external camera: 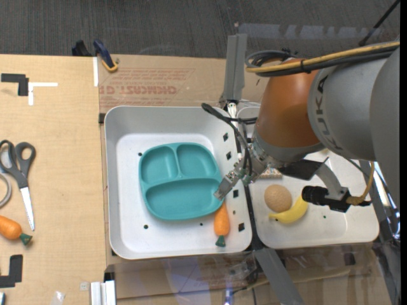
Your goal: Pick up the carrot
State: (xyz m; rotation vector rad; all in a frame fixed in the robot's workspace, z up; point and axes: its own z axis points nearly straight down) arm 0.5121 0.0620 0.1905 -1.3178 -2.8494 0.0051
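An orange carrot [221, 222] with a green stub lies in the left bin [121, 170], against the bin's right wall, just off the lower right corner of the teal divided plate [180, 180]. My gripper [231, 182] hangs at the plate's right rim, a little behind the carrot and apart from it. Nothing shows in the gripper. The grey and orange arm [299, 110] covers the back part of the right bin. A second carrot [9, 228] lies on the wooden bench at the far left edge.
The right bin [331, 234] holds a round tan ball [278, 197] and a banana [289, 212] near a black cable end [324, 197]. Scissors [19, 170] lie on the bench at the left. Cardboard [152, 84] lies behind the left bin.
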